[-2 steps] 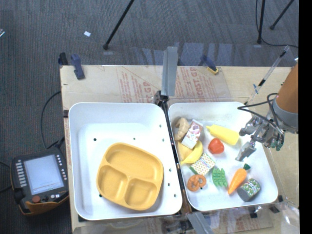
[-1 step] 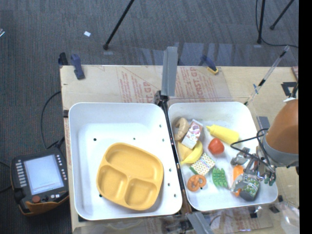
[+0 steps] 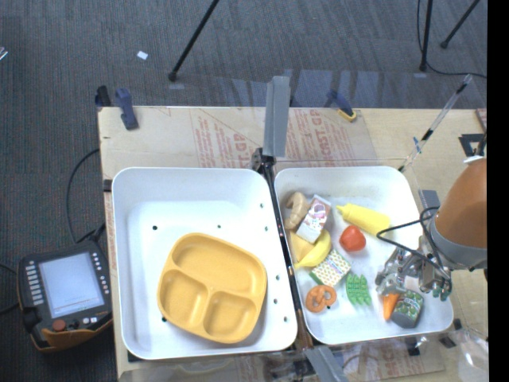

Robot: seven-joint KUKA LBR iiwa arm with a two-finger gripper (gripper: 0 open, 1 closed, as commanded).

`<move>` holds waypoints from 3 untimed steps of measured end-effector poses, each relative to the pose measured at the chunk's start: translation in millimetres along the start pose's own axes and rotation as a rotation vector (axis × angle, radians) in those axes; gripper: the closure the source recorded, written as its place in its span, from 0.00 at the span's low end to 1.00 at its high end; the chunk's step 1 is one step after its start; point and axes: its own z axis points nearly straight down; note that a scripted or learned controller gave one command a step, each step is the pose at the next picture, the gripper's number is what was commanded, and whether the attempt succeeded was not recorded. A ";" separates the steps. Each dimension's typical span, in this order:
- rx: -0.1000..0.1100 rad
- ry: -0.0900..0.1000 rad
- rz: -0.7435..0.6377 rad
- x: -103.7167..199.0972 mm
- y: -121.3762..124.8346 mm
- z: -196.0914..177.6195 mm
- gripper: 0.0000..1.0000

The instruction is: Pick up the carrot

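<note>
The carrot [image 3: 389, 305] is a small orange piece lying near the front right corner of the right bin [image 3: 374, 177]. A grey-green packet [image 3: 409, 311] lies right beside it. My gripper [image 3: 406, 278] reaches in from the right and hovers just above and slightly behind the carrot, low over the bin floor. Nothing can be seen in its grasp.
The right bin also holds a yellow bottle [image 3: 363, 216], a tomato [image 3: 352, 239], a banana [image 3: 312, 251], a small carton [image 3: 315, 218], a pretzel [image 3: 320, 298] and a green toy [image 3: 358, 290]. A yellow divided tray [image 3: 212, 286] lies in the left bin [image 3: 143, 193].
</note>
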 end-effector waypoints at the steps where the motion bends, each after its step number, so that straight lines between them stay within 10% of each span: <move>1: 0.000 -0.007 -0.041 35.4 37.6 -49.9 1.00; 3: 0.001 -0.001 -0.095 42.4 55.2 -71.5 1.00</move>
